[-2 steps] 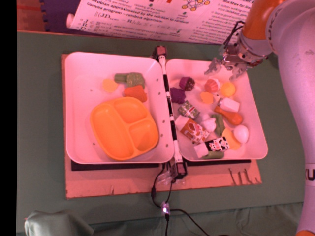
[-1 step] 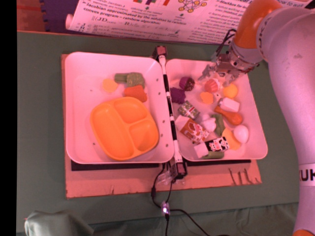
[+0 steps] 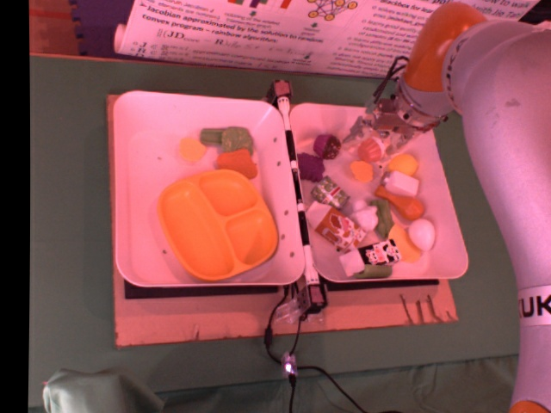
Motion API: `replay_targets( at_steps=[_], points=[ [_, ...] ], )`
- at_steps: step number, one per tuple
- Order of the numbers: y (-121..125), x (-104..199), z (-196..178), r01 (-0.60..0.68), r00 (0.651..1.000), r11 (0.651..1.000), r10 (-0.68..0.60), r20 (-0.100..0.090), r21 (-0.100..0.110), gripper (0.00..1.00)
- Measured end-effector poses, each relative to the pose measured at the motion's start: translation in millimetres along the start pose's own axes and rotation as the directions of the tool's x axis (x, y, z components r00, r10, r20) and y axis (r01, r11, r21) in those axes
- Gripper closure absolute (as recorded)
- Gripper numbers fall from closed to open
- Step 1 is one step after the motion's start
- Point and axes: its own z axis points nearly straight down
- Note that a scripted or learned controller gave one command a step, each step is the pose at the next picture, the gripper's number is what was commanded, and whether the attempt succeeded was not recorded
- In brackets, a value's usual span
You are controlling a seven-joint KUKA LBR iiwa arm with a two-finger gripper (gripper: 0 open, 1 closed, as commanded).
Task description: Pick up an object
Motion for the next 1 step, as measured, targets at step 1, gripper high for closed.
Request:
replay_targets(
  at_steps=[1],
  points=[
    [0.9,-1.2,-10.5,-0.002,1.0,1.0,0.002,0.003,-0.003,1.0]
  ],
)
